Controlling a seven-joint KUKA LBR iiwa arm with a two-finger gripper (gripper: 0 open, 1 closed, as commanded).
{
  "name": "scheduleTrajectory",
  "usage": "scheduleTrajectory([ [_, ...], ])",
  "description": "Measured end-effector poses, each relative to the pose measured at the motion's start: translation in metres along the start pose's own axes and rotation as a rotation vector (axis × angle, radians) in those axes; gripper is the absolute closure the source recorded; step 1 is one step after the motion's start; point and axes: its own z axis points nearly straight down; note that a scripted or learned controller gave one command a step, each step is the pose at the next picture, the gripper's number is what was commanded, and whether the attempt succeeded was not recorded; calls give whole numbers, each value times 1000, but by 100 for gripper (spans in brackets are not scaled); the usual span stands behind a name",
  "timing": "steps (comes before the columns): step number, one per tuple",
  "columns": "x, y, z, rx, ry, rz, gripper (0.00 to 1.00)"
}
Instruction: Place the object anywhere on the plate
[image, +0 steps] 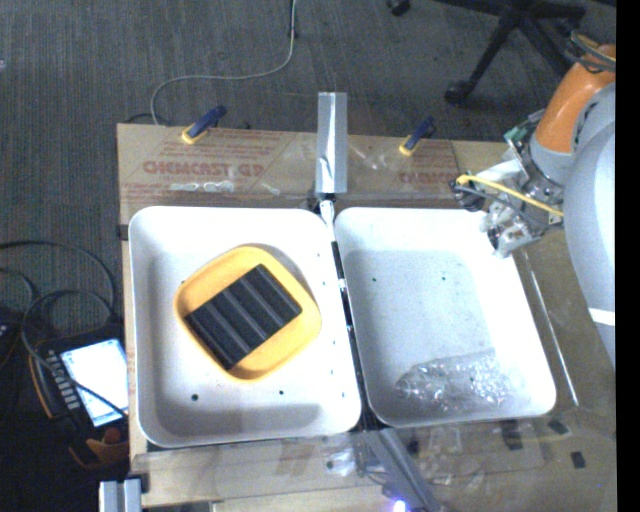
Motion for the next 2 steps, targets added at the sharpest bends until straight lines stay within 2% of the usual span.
scheduleTrajectory([
  [1,7,-12,57,11,10,-147,100],
  [2,-2,-2,12,3,-3,22,100],
])
